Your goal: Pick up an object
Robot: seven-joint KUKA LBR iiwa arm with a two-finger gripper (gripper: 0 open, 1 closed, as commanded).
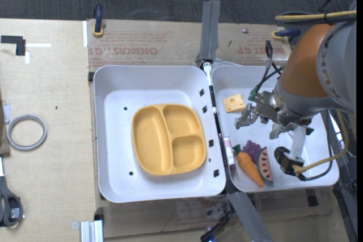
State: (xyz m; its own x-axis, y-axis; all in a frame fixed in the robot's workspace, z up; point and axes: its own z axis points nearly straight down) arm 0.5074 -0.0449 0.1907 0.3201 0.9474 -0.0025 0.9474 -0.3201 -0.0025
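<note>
Gripper over the right bin, state unreadable.

Gripper (260,121) hangs above the floor of the right bin (232,79), with the arm coming in from the view's right; whether it is open or closed cannot be told (too cluttered at the wrist from this angle). Candidate objects are all in that same bin. A yellow cheese wedge (233,103) lies just beside the gripper, up and to the view's left of it. Purple grapes (252,150) sit near it on the camera side. An orange carrot (249,168) lies at a slant beyond the grapes, with a watermelon slice (265,165) just beside it. Well apart toward the view's left is the left bin (113,122), which holds a yellow divided plate (169,139). Farther still, a grey tape ring (25,132) lies on the desk (45,178).
</note>
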